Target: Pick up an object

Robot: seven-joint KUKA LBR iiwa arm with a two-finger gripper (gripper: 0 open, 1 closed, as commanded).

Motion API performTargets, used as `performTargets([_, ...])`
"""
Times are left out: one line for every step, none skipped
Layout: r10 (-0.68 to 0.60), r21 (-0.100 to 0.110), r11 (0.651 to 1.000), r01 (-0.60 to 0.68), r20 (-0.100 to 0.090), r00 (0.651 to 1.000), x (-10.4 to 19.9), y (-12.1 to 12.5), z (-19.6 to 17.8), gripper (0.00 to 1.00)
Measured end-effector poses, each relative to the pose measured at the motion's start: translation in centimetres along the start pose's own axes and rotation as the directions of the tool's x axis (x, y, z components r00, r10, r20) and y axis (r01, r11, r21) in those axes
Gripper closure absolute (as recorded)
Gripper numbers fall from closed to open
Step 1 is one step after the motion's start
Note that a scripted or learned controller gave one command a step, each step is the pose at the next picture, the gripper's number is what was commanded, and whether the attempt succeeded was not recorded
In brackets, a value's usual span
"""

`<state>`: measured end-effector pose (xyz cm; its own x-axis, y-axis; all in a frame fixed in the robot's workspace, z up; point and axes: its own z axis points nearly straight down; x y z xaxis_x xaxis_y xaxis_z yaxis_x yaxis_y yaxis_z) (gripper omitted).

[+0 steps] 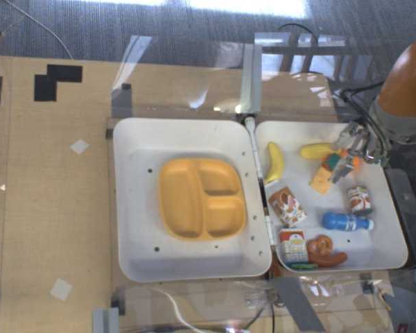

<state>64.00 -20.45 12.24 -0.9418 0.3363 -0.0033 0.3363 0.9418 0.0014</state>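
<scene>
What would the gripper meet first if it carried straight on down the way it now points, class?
Most likely the yellow cheese wedge, which lies just beyond the gripper in the right bin. An orange item sits at the tip. Depth is unclear from this slanted view, so treat this as a judgement.

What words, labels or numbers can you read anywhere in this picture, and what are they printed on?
No text can be read.
Small carton: red and white printing, too blurred to read.
Second carton: a label with a picture, too small to read.
Can: red and white markings, unreadable.
Blue bottle: no legible label.
Black blocks on the bench: shapes, not letters.
</scene>
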Motion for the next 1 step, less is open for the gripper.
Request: performTargets([0.302, -0.004, 0.953, -0.302, 0.008, 0.953, -0.24, 3.00, 1.63, 0.00])
